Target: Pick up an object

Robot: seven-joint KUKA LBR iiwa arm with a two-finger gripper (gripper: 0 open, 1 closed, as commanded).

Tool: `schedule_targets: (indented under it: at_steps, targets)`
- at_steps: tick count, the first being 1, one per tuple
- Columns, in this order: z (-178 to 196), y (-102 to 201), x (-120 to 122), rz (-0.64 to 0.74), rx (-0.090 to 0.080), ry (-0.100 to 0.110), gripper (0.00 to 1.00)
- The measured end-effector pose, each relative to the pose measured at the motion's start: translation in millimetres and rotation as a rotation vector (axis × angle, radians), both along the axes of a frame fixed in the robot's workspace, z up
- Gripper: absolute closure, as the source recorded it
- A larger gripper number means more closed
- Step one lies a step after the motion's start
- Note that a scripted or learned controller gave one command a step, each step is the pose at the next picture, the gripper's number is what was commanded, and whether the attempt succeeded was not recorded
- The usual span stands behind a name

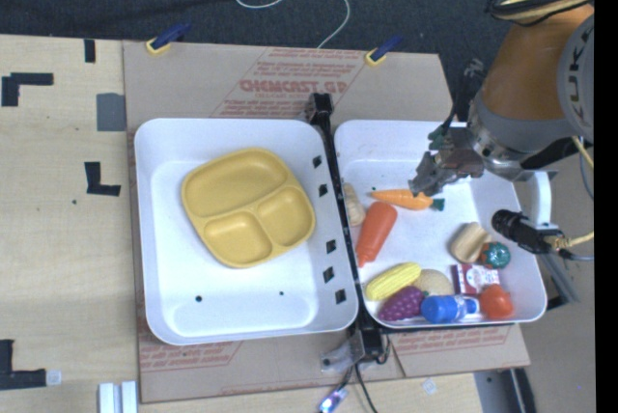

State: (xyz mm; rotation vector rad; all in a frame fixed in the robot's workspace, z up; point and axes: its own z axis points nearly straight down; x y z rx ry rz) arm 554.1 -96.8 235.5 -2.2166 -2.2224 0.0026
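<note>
1. Gripper (426, 181) hangs low in the right bin (521, 315), its tips at the small orange carrot (403, 200); I cannot tell if it pinches it.
2. Close beside lies the bigger carrot (376, 232), with the corn (393, 280) and grapes (403, 305) further down.
3. Risk, in my view: the thin, smooth carrot could slip or roll away, so the hand would rise with nothing.

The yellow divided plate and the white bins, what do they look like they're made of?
The yellow divided plate looks like moulded plastic with a matte finish: even colour, rounded compartment ridges, barely any shine. The white bins seem to be smooth plastic or coated trays, with soft rounded corners and a slight sheen, though that look leaves it open.
</note>
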Motion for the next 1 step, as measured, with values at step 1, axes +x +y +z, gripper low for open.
schedule_targets:
  at_steps: [1]
  targets:
    - [-55.0,52.3,18.0,0.003,0.001,0.003,1.00]
